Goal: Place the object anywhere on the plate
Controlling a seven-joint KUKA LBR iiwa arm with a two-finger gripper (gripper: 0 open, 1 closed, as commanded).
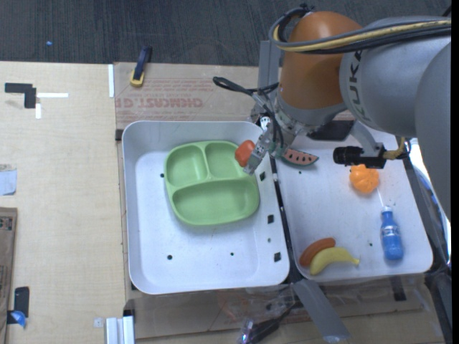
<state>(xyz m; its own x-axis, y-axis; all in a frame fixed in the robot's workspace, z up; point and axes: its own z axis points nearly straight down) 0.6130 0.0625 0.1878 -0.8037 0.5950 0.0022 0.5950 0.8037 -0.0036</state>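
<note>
Gripper [252,154]: jaws clamped on a small orange object [245,150], held at the right rim of the green plate [211,185]; plate in left bin [143,213]. Right bin [315,213]: watermelon slice [297,156], orange [364,179], bottle [391,239], banana [333,259].

The plate [212,183] is pale green, lying in a white bin [143,213]. At its rim sits a small orange-red object [245,150]. The other white bin [416,213] shows a watermelon slice [297,157] — red with a green rind — an orange fruit [364,179], a blue bottle [391,236], a yellow banana [334,259] and an orange-red sausage shape [316,248]. The bench [57,192] is light wood.
</note>
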